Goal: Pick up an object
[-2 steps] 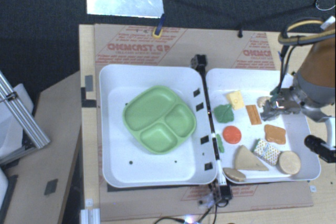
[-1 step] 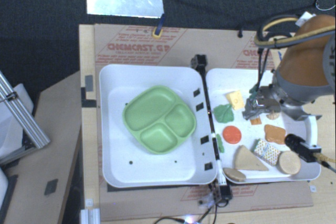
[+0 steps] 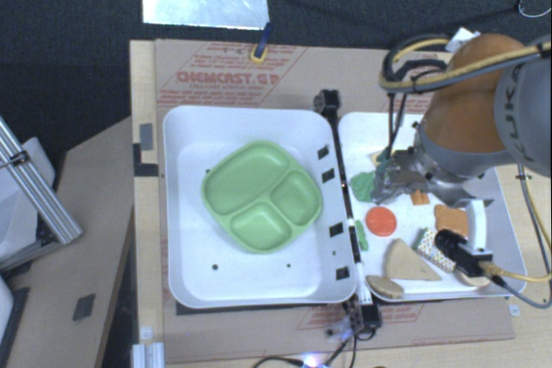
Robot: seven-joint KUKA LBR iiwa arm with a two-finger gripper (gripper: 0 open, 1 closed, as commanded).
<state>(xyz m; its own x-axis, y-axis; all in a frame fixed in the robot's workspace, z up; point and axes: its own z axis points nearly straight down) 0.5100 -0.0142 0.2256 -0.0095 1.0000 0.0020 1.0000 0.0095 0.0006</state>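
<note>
Nearest the viewer, along the front wall of the right bin (image 3: 509,271), lie the pieces I might pick up: a tan bread-like piece (image 3: 385,287) at the front left corner, and just behind it a tan wedge (image 3: 407,263) whose long axis runs roughly left to right, its peak pointing away toward the far side. Beside the wedge sits a dark patterned piece (image 3: 442,244) with an orange-brown slab (image 3: 452,221) behind it. A round red disc (image 3: 381,221) lies a little farther back, near the divider, with no long axis to speak of. Beyond it a green leafy piece (image 3: 362,184) rests just beside my gripper (image 3: 394,184), which hangs low over the bin's middle. My wrist covers the fingers, so I cannot tell whether they stand apart or together, or whether anything sits between them.

The risk, as I judge it: the pieces crowd close, so a descent could nudge a neighbour or pinch two at once; thin, flat pieces may slide out from under the fingers.

Farther left, the left bin (image 3: 185,185) holds a green divided plate (image 3: 261,196), tilted diagonally.
</note>
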